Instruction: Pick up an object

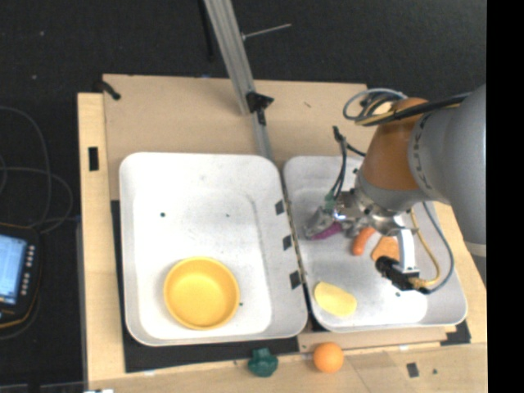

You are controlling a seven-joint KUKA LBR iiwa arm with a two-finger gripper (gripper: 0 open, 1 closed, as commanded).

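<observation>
My gripper [322,222] hangs low over the left part of the right bin [446,301], reaching in from the right. A small purple object [328,231] lies right at its tip; I cannot tell whether it is touching the gripper. An orange carrot-like piece [361,241] lies just right of it, partly under the wrist. A pale yellow, lemon-like object [335,299] rests near the bin's front left corner. A yellow bowl [201,292] sits in the front of the left bin [205,187].
An orange ball [327,357] and a small green object [263,363] lie on the bench in front of the bins. A metal pole [233,47] rises behind the bins. Cables loop around the wrist over the right bin.
</observation>
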